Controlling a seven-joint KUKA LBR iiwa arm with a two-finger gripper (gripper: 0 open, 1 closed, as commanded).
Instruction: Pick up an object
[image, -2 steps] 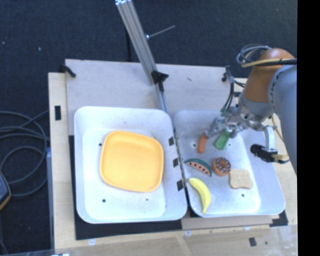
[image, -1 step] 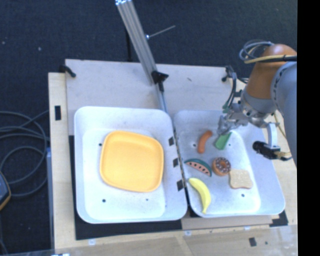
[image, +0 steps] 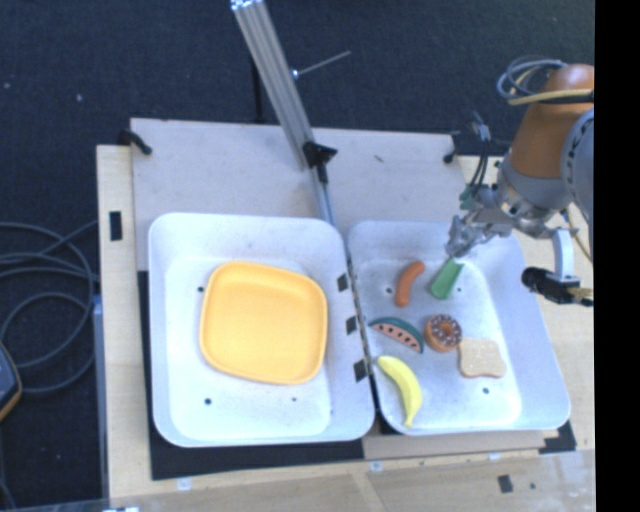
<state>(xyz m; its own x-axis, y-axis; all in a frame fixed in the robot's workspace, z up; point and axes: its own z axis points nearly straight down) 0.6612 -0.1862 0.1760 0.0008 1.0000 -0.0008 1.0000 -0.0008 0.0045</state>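
Hovering end effector (image: 462, 246) just above green piece (image: 446, 278)

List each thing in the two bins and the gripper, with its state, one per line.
gripper: low over the right bin's far side, just above the green piece; finger state unclear.
green piece: lying in the right bin, below the gripper.
hot dog: lying flat, left of the green piece.
watermelon slice: lying flat.
donut: lying flat.
toast: lying flat.
banana: lying flat.
yellow plate: upright in the left bin.
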